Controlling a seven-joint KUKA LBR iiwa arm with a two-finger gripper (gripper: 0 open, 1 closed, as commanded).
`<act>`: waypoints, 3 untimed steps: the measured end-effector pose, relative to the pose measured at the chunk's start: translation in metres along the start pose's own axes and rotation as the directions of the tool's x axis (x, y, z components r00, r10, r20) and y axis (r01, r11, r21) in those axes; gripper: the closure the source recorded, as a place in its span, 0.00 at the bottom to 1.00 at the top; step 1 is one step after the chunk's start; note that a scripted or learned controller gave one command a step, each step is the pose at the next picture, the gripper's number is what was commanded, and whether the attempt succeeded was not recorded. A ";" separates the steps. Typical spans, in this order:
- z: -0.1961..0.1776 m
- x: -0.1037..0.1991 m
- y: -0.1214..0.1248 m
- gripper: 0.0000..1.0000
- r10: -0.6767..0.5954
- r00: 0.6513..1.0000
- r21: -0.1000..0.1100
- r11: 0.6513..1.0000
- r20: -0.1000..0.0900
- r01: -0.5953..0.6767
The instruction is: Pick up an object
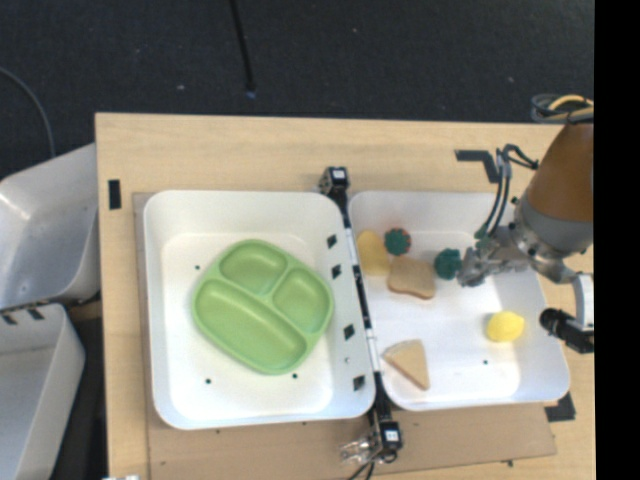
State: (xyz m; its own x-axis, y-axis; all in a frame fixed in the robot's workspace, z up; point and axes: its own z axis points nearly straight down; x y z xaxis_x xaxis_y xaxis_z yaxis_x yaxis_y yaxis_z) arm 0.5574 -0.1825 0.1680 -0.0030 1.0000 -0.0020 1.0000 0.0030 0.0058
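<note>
The right bin [460, 388] holds several small objects. A pale yellow piece [371, 251] lies at its left, with a dark green ball [398, 239] beside it. A tan bread slice [411, 279] sits near the middle, and a tan wedge [408, 362] lies near the front. A teal ball [447, 262] rests right of the bread. A yellow lump [505, 326] lies toward the right. My gripper [470, 273] is down in this bin, just right of the teal ball, close to it or touching it.
The left bin [170, 388] holds a green divided plate [262, 306]. A black-clipped divider [352, 288] separates the two bins. Cables run along the arm above the right bin's far edge [495, 168]. The wooden bench [220, 153] surrounds both bins.
</note>
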 end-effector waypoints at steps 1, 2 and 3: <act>-0.044 0.001 0.001 1.00 0.000 1.000 0.000 1.000 0.000 0.000; -0.078 0.000 0.003 1.00 -0.001 1.000 0.000 1.000 0.000 0.001; -0.070 0.047 0.006 1.00 -0.003 1.000 0.005 1.000 -0.002 0.003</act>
State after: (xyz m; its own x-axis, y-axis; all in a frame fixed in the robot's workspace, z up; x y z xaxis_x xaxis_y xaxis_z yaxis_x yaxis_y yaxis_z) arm 0.5627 -0.1357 0.2375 -0.0061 1.0000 0.0002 1.0000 0.0061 0.0013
